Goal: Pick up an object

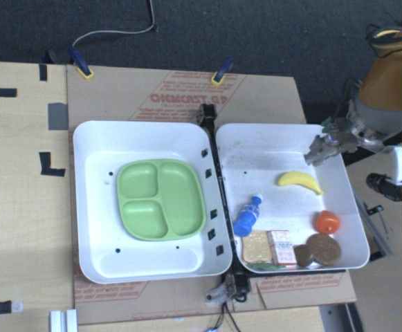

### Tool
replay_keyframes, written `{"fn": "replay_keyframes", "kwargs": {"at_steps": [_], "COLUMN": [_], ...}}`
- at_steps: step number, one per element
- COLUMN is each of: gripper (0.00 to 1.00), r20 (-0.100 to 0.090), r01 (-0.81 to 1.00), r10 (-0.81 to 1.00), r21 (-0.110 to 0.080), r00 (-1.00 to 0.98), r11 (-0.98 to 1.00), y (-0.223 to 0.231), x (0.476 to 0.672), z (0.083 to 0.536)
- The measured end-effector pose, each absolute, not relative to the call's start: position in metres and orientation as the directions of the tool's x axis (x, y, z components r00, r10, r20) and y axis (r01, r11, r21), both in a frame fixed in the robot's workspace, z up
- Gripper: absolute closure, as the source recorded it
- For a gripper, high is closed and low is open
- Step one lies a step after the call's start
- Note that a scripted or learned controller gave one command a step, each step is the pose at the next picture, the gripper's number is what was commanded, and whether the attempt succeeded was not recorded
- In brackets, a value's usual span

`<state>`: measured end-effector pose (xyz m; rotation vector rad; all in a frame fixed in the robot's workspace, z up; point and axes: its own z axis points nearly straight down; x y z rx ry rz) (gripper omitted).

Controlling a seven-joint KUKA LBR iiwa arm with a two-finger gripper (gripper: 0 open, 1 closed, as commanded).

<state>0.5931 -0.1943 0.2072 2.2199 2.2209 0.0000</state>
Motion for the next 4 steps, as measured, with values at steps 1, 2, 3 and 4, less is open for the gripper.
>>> {"fn": "replay_keyframes", "kwargs": {"at_steps": [1,2,3,4], "gripper": [1.0,0.0,0.0,0.0], "r20": [0.001,0.001,0.001,0.0], "r01": [1.0,1.0,1.0,1.0], "r10": [1.0,1.0,1.0,1.0], "r21": [0.0,-0.001,-0.003,0.002], "r00": [-0.002,-0.002,-0.001,-0.001], "r11": [0.002,0.002,0.001,0.001], "y": [-0.157,-0.157,-0.129,-0.118], "x": [0.577,0.577,0.587,0.568], "z": [0.235,0.235,0.149,0.086]}}
